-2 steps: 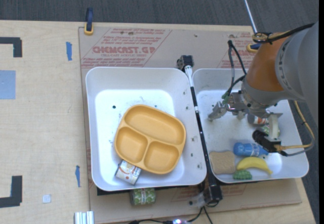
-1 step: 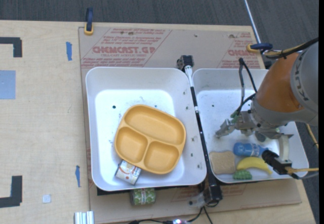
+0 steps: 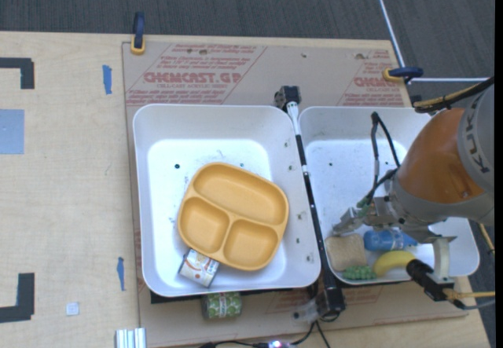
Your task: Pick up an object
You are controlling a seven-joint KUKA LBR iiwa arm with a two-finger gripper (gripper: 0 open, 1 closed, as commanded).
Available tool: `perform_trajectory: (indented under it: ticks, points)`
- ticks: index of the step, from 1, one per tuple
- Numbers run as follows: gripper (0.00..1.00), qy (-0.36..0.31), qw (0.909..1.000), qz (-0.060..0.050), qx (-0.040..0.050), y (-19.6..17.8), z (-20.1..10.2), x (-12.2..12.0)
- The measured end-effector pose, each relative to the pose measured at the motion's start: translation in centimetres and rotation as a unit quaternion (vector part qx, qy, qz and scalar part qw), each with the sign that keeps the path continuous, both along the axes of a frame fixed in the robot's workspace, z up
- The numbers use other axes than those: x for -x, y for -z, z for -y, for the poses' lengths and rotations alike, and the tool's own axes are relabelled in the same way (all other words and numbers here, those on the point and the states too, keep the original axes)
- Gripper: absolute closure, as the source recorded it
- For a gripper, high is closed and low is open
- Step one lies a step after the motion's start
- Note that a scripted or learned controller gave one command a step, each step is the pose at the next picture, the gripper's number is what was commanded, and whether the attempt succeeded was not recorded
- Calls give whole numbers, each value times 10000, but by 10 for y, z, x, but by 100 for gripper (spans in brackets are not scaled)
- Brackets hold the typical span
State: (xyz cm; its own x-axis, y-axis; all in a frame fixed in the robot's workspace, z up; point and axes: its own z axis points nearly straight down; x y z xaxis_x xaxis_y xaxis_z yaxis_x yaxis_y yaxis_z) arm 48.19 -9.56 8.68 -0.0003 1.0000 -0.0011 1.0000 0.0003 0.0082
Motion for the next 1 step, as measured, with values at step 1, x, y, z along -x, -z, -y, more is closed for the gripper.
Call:
perform_trajectory:
  ticks: [1]
  points:
    - [0,2,10000,-13,4,0,21,-55]
